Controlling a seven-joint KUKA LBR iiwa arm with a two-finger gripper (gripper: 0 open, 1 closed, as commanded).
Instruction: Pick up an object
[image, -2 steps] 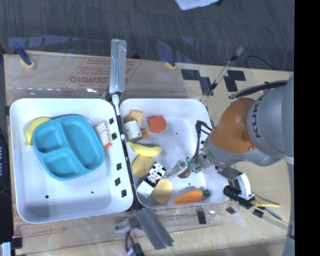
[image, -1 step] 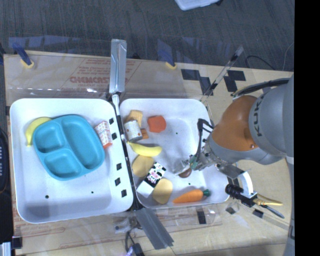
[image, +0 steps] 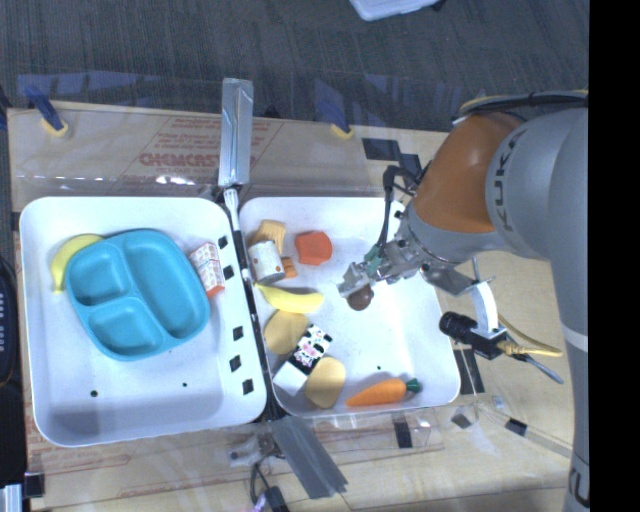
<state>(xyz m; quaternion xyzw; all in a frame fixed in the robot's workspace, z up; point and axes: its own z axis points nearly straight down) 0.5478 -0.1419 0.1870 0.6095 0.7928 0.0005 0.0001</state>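
My gripper (image: 358, 288) hangs over the middle of the right bin (image: 420, 340), reaching in from the right. A small dark brown round object (image: 363, 297) sits between its fingertips, and the fingers are closed on it. Around it in the bin lie an orange-red lump (image: 313, 247), a small can (image: 266, 261), a banana (image: 292, 298), a yellow piece (image: 284, 328), a black-and-white carton (image: 308, 350), a pale potato-like piece (image: 326, 380) and a carrot (image: 378, 392).
The left bin (image: 60, 400) holds a blue divided plate (image: 135, 290), a yellow banana-like piece (image: 68, 255) under the plate's far left edge, and a small labelled bottle (image: 207, 268) by the divider. Bare floor shows in the right bin's right half.
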